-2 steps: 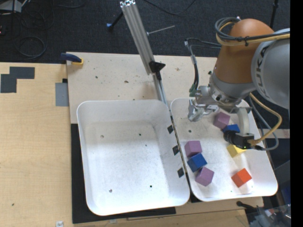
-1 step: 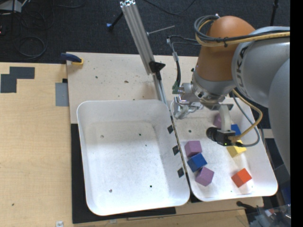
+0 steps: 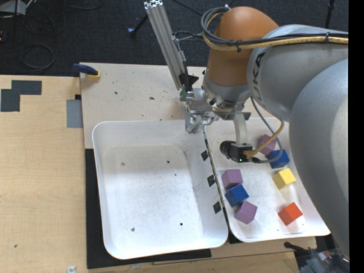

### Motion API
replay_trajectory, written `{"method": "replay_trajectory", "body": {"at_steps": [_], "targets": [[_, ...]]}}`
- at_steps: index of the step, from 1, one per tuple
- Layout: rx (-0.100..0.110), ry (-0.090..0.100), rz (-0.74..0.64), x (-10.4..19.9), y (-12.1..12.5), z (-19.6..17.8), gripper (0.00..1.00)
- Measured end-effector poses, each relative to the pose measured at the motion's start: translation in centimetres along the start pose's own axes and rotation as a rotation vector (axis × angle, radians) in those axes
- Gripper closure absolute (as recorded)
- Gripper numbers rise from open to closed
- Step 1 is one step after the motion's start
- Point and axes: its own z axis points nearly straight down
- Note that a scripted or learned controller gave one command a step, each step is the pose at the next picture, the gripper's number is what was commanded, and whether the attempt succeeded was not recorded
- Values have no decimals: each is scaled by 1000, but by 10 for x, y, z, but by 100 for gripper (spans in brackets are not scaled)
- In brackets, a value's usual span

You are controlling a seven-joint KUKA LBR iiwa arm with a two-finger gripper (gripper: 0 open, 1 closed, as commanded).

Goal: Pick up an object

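Hovering: gripper (image 3: 196, 124) over bins' far divider, above purple cube (image 3: 231, 178) | fingers: cannot tell | step: approach | next: descend onto a cube

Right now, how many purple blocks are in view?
3, all in the right bin: one at the top beside the arm, one mid-left, one lower. The arm may hide more.

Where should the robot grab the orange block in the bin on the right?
Best guess: come straight down from above and pinch two opposite flat sides of the orange block. It sits apart from the other blocks, so its sides look free, though the right bin wall runs close on its near side.
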Motion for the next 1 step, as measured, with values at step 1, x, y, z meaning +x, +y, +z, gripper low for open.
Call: {"method": "replay_trajectory", "body": {"at_steps": [1], "targets": [[3,-2,-1,-1,-1,0,0]]}}
